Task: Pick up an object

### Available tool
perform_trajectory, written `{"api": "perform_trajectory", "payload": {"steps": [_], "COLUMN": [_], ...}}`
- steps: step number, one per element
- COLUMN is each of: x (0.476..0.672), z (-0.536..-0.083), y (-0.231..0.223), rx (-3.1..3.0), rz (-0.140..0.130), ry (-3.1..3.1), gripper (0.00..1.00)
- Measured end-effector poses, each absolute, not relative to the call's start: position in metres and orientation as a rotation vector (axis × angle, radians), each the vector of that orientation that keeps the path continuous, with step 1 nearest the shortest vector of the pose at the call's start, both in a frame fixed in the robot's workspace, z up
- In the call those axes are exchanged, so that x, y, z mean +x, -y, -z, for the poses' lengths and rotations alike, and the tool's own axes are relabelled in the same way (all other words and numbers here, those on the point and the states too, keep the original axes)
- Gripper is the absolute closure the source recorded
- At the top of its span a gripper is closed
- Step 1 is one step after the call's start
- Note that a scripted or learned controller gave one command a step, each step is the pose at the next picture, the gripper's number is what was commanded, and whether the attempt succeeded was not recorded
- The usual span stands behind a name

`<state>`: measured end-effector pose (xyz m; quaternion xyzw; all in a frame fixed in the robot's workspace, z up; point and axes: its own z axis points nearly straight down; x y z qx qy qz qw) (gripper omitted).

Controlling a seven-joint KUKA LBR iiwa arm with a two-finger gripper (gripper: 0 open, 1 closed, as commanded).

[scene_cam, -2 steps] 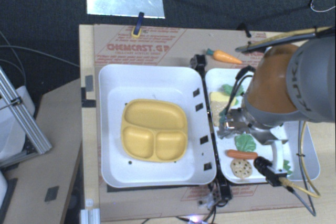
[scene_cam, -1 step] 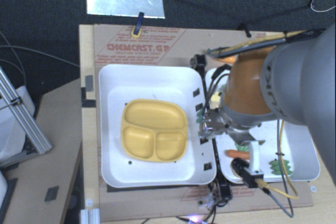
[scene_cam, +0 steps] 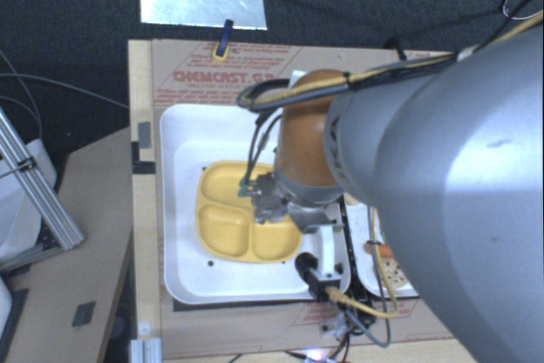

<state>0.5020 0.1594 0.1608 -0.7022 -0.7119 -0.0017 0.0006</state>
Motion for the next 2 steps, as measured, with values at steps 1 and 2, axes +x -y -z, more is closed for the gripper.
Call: {"api": "perform_trajectory", "payload": {"steps": [1,2], "x": [0.605,0.516], "z": [-0.18,-0.227], "y": [-0.218,-0.232], "rx": [-2.215,-2.209], "rz": [0.018,0.002], "ry": [2.236,2.229], "gripper": [1.0,1.0]}}
